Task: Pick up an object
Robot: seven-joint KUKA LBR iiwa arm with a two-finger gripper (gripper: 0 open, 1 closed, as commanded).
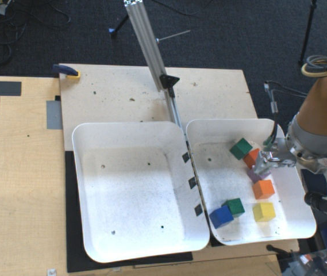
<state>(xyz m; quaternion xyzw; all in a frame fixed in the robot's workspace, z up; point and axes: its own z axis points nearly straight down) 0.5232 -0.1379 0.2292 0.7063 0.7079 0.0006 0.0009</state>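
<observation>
The right bin holds several small blocks. A green block lies toward the back, with a red-orange block beside it. An orange block and a yellow block sit toward the right side. A blue block and a small green block lie near the front left of that bin. My gripper hangs low in the right bin, right over a purple block and next to the red-orange one. The arm comes in from the right.
The left bin stands beside the right one, a divider with black clips between them. A slanted metal pole rises behind the bins. A blue and yellow clamp lies at the bench's back left.
</observation>
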